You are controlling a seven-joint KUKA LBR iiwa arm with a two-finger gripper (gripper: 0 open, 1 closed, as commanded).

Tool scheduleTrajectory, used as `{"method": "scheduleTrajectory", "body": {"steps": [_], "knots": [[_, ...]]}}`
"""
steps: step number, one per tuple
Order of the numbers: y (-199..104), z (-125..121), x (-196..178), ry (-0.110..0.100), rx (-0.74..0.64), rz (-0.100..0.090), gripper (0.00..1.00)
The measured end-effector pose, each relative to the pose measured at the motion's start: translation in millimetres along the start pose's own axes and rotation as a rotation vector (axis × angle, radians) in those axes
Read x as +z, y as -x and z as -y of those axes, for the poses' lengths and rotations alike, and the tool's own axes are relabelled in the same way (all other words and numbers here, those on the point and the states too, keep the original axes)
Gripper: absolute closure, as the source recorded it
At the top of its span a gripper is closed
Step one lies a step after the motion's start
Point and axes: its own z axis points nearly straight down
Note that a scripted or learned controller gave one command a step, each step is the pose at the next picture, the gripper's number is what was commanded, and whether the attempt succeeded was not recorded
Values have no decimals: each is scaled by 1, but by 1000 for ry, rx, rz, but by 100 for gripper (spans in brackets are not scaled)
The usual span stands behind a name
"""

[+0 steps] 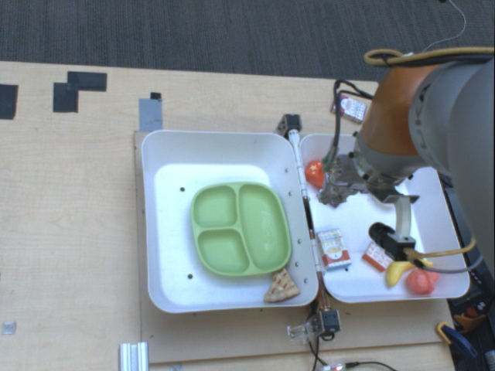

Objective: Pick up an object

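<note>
Table (69, 230): pale wood, set against grey carpet (193, 14) on the far side.
Left bin (147, 230) and right bin (433, 207): shallow, white, placed side by side with their rims touching.
Black patches: one stepped (77, 90), one at the left edge (6, 100), both on the table's far left.
Grey block (151, 113): found just beyond the left bin's far left corner.
Clamps: one fitted at the far end of the seam between the bins (291, 124), one at the near end (321, 325).
Metal strip (133, 355): seen at the near edge.

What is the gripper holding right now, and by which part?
It cannot be told. The gripper hangs low over the right bin, beside the tomato, with nothing visibly in it.
</note>
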Motion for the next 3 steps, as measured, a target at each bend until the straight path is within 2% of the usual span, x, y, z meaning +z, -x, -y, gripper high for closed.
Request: {"method": "scheduleTrajectory", "body": {"steps": [1, 2, 3], "knots": [[66, -47, 0, -1, 2, 3, 100], [64, -47, 0, -1, 1, 2, 0], [83, 24, 92, -2, 0, 1, 0]]}}
